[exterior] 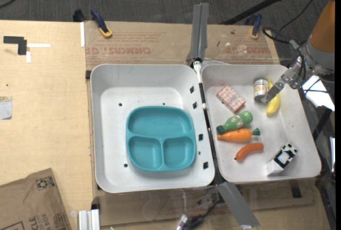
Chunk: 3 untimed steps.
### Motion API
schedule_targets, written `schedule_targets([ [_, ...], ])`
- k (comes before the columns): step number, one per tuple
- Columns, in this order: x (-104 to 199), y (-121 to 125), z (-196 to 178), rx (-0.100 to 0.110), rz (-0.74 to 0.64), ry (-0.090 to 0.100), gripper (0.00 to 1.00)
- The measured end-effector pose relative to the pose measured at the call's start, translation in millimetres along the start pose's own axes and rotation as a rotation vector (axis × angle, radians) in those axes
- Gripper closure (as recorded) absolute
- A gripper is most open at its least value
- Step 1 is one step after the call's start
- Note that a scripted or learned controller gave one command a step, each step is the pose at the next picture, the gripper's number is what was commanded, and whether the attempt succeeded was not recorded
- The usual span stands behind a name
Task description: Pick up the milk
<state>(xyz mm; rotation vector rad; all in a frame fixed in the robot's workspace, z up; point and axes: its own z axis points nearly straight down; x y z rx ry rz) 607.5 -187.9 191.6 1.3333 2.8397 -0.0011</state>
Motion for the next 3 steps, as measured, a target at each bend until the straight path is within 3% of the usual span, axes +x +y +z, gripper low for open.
schedule_targets([
  [1,34.4,-92.1,20.7,0.002,-0.032,0.004,0.00],
  [2,66.9,-51.1,-18.4,0.001,0.090,0.002,0.00],
  [3,58.3,-111.6,-64.7,0.002,0.198,0.001,0.00],
])
